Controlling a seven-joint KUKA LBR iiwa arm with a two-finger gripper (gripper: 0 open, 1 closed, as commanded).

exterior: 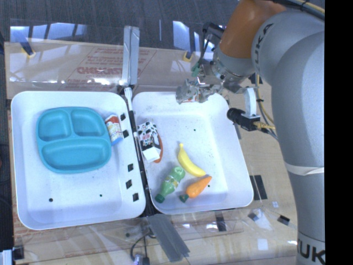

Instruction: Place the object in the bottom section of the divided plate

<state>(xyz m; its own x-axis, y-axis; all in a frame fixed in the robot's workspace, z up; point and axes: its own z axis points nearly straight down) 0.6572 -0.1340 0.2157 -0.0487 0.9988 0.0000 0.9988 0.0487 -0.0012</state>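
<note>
A blue divided plate [71, 138] lies in the left bin [33, 203]; its large bottom section faces the front. A small red and white can [114, 129] lies against the plate's right rim. In the right bin [231, 148] sit a black and white carton [148, 139], a yellow banana [189, 161], a green bottle [170, 183] and an orange carrot [197, 187]. My gripper [193, 92] hangs over the back edge of the right bin, well above and behind those items.
A grey divider post [130, 54] rises between the two bins at the back. The arm's grey body [292, 93] fills the right side. Small black clips [130, 170] line the seam between the bins.
</note>
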